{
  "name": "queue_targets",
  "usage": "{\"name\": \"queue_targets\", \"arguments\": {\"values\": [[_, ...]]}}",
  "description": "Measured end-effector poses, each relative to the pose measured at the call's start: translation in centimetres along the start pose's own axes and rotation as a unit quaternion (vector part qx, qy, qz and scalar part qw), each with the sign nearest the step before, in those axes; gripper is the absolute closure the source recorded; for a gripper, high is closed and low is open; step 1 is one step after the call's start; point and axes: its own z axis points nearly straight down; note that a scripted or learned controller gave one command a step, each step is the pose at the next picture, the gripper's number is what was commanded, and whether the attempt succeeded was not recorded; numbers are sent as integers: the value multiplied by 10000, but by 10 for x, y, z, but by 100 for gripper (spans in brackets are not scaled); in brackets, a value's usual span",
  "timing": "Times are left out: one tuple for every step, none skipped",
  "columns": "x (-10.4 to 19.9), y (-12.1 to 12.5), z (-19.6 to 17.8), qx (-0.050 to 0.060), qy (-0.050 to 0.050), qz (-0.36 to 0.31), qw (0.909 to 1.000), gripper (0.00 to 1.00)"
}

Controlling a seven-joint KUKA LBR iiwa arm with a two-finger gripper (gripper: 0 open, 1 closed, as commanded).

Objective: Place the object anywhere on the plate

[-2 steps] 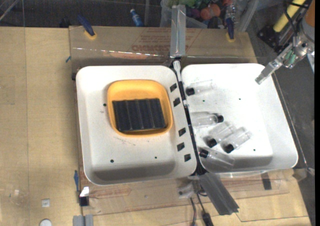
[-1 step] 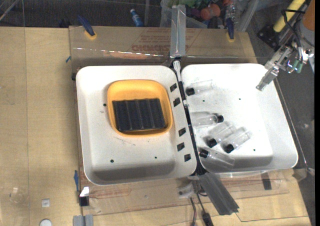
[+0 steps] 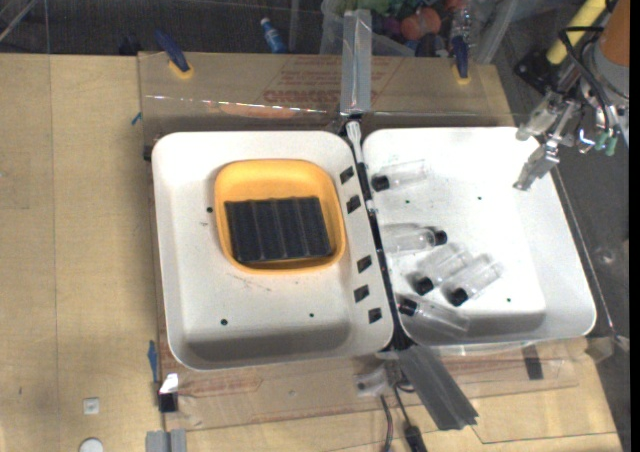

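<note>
Okay, two white bins side by side on the bench. Left bin point(image 3: 190, 320) holds an orange plate point(image 3: 278, 178), squarish with rounded corners, sitting toward the bin's back-centre. A dark ribbed rectangular block point(image 3: 277, 230) lies flat on the plate, covering most of its front half.

Right bin point(image 3: 560, 280) holds several clear plastic vials with black caps. One vial point(image 3: 400, 176) lies near the back-left corner, apart from the rest. Another vial point(image 3: 414, 237) lies mid-left. A cluster of vials point(image 3: 455, 275) sits just in front of it, probably three, touching or overlapping; clear plastic makes the count hard to tell. One more vial point(image 3: 432, 313) lies at the front-left, close to the divider point(image 3: 362, 230) between the bins.

Gripper point(image 3: 536, 155) is above the right bin's back-right corner, tilted, with nothing between its fingers; they look spread apart. It is well apart from every vial. Arm enters from the right edge.
</note>
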Motion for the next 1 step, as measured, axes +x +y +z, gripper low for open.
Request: {"name": "queue_targets", "arguments": {"values": [[0,-17,-2,1,-3,-709,9975,0]]}}
